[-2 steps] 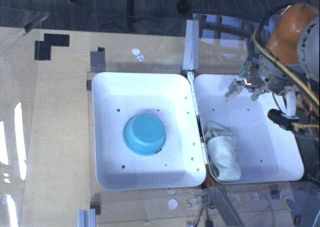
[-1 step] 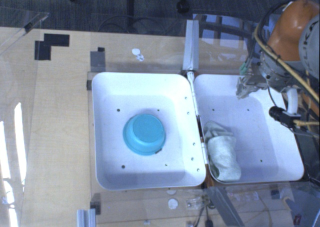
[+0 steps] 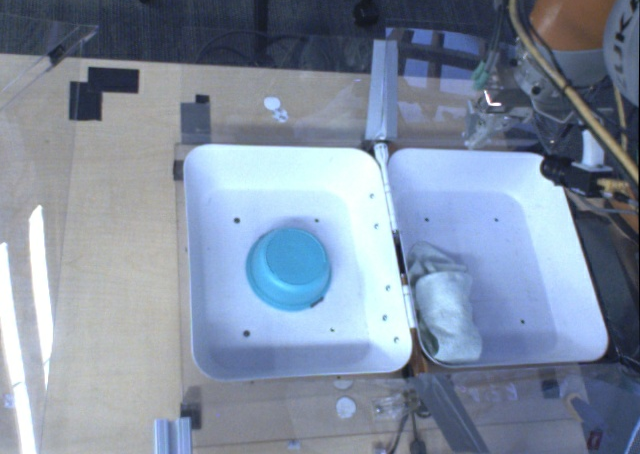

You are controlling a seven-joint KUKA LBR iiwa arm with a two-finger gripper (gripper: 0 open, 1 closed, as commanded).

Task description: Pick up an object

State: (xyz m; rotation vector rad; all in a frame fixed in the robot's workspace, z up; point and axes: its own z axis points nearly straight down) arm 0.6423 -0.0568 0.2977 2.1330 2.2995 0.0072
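A: Checking tool (image 3: 492, 114) state — sitting up past the far rim of the right bin (image 3: 560, 242), near the top corner. Too small and cluttered by cables (image 3: 540, 62) to tell the tool's opening. Nothing visibly held.

B: Noting candidates. Blue bowl (image 3: 290, 268) lying upside down in the left bin (image 3: 215, 242), a little left of that bin's centre. White cloth (image 3: 445, 307) bunching against the near-left corner of the right bin, touching the divider wall.

A: Flagging risks, judging only. Bowl looking like smooth hard plastic, domed base up — fingers probably sliding off the curve unless catching the rim. Rim sitting flush on the bin floor, so little to hook.

B: Cloth looking soft, crumpled, terry-like. Deforming easily, good for pinching, but crowding the wall — risking a finger hitting the bin side or the divider on descent. White on white too, likely hurting detection.

A: Also watching the cables trailing beside the right bin's far-right corner; possibly snagging during a reach toward the left bin.

B: Leaning toward the cloth, approaching from the bin's open side.
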